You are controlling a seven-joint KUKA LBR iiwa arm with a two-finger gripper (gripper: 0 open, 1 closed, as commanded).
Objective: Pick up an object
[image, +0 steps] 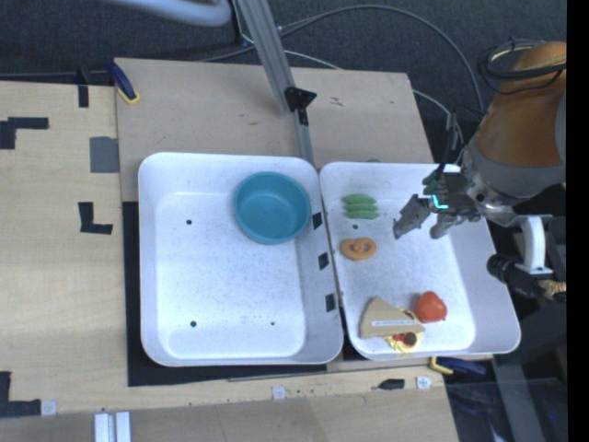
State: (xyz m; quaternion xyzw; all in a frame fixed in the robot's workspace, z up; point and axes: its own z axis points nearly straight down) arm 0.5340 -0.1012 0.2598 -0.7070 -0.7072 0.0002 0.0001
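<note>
1. The gripper [422, 223] hangs over the right bin [479, 288], fingers spread, pinching nothing.
2. The green object [361, 206] lies left of it, apart.
3. The orange ring [358, 248] sits lower left.

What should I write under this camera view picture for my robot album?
Robot hand open above the right bin, near toy green vegetable, pretzel and tomato; blue bowl sits left.

Glossy blue plastic bowl [271, 207]; speckled white plastic bins [230, 330]; matt wooden bench [55, 247].
</note>
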